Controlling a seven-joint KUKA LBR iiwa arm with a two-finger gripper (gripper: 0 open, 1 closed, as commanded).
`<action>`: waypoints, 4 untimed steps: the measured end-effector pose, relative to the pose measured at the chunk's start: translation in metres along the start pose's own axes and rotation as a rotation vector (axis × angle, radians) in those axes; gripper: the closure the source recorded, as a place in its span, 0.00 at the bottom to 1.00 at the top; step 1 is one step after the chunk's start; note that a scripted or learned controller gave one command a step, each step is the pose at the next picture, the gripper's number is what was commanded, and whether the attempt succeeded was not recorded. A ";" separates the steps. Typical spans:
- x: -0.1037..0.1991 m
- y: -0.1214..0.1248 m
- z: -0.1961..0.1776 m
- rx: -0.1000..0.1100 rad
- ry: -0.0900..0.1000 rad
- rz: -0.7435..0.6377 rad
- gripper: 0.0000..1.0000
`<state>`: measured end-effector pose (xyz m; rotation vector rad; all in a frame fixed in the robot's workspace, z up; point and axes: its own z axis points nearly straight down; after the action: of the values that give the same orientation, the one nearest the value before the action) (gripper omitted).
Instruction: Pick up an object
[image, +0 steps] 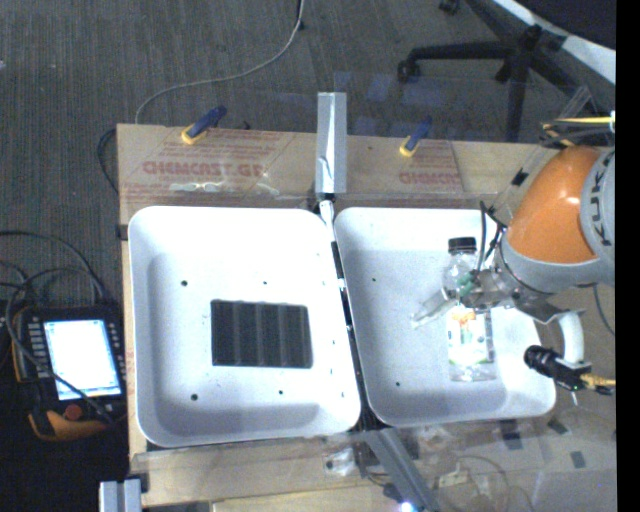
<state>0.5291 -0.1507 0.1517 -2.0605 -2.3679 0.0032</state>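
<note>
A clear plastic bottle (469, 340) with a black cap lies lengthwise in the right bin (400, 350), cap toward the far wall. Its label carries orange and green print. My gripper (455, 296) hangs low over the bottle's upper half, just below the neck, and covers part of it. The grey wrist and its orange band (560, 215) reach in from the right. I cannot make out whether the bottle is between the jaws. A black ribbed rectangular block (261, 334) lies flat in the middle of the left bin (170, 250).
The two bins meet at a central ridge (342, 300). A small black part with a cable (552, 364) juts out at the right bin's right rim. A handheld control pad (72, 358) with a lit screen sits left of the bench.
</note>
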 end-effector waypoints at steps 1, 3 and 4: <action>-0.057 0.024 0.055 -0.007 0.007 0.218 0.00; -0.055 0.068 0.050 0.000 -0.001 0.517 1.00; -0.050 0.069 0.060 -0.010 -0.004 0.478 1.00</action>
<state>0.6036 -0.1904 0.0915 -2.5705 -1.8186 -0.0037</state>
